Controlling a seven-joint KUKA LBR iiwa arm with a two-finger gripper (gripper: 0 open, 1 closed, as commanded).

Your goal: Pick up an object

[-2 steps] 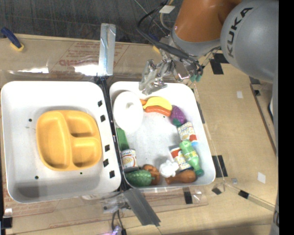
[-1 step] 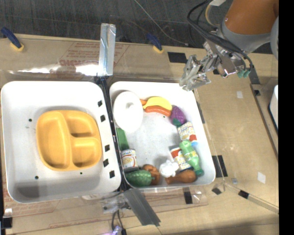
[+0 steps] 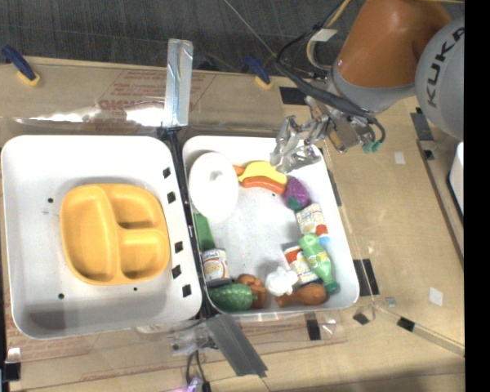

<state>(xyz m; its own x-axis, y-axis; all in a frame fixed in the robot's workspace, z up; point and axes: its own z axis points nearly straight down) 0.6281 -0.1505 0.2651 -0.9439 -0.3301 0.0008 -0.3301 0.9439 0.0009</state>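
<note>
My gripper (image 3: 292, 148) hangs over the far right corner of the right bin (image 3: 253, 219), its metal fingers pointing down and left, with nothing seen between them. Just below it lie a yellow banana (image 3: 264, 171) on an orange piece and a purple grape bunch (image 3: 296, 191). A white round lid (image 3: 212, 186) rests at the bin's far left. Further down are a small labelled bottle (image 3: 310, 217), a green bottle (image 3: 318, 258), a can (image 3: 215, 264), a green pickle (image 3: 231, 297) and a brown drumstick (image 3: 304, 295).
The left bin (image 3: 33, 300) holds a yellow divided tray (image 3: 114, 233). A grey bracket (image 3: 179, 84) stands at the back between the bins. Cables run from the arm's wrist (image 3: 376, 47) above the right bin's far edge.
</note>
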